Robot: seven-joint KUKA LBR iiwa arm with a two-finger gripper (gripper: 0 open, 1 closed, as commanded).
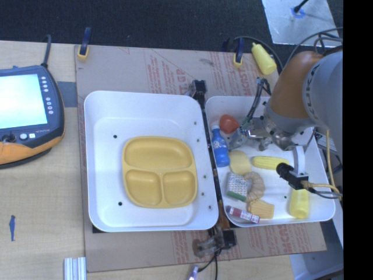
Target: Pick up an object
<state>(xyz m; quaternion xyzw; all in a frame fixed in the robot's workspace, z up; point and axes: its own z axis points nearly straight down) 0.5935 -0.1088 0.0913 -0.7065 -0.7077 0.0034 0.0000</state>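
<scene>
Camera view: tool (252, 134) beside red ball (228, 122)

No lettering can be read for certain. The brown cardboard sheet (175, 69) under the bins carries faint red print, too blurred to make out. The handheld pendant (26, 112) at the left edge of the frame has a blank white screen.

Right bin (326, 214) crowded; left bin (99, 156) seems roomier.
</scene>
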